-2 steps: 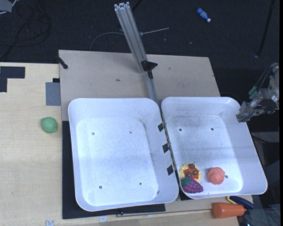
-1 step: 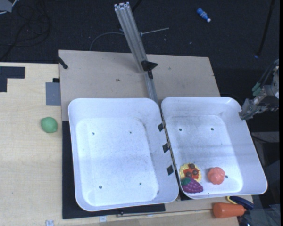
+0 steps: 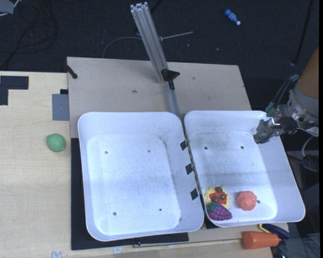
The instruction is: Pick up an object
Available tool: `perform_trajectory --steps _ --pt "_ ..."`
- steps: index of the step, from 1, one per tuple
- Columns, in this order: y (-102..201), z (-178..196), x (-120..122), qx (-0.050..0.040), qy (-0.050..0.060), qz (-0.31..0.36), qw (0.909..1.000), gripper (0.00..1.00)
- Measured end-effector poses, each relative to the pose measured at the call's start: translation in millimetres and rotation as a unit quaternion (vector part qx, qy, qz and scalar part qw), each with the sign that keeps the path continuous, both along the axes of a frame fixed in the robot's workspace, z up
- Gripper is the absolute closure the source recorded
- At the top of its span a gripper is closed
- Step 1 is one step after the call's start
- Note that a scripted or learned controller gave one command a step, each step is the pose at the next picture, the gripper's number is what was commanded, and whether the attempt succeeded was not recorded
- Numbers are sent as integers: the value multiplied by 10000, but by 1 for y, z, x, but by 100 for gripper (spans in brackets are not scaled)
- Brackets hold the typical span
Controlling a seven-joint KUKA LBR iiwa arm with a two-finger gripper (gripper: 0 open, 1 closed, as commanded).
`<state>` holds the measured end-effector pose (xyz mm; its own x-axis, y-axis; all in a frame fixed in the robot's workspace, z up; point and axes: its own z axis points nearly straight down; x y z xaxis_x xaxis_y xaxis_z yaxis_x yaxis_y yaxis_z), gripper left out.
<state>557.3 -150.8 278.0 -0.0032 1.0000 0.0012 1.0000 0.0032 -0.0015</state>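
Green ball (image 3: 56,142): on the light wooden bench top, left of the left bin, well apart from it.
Aluminium extrusion bar (image 3: 152,47): slanted, running from the top of the view down toward the gap between the two bins.
Black clamp (image 3: 169,75): on the bar, partway down.
Blue cylindrical item (image 3: 232,17): on the dark floor, upper right.
Orange object (image 3: 260,239): just outside the near edge of the right bin.
Cables (image 3: 21,15): on the dark floor, upper left.
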Motion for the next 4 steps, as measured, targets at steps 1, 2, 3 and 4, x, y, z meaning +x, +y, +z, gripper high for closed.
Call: perform_trajectory --steps 1,2,3,4 --pt "52 -1 6 -1 -6 0 10000 100" --pt "94 -15 6 -3 -1 -3 10000 100" --pt "151 -14 1 -1 -6 2 10000 100" --pt "204 -16 2 -3 -2 -2 10000 100"
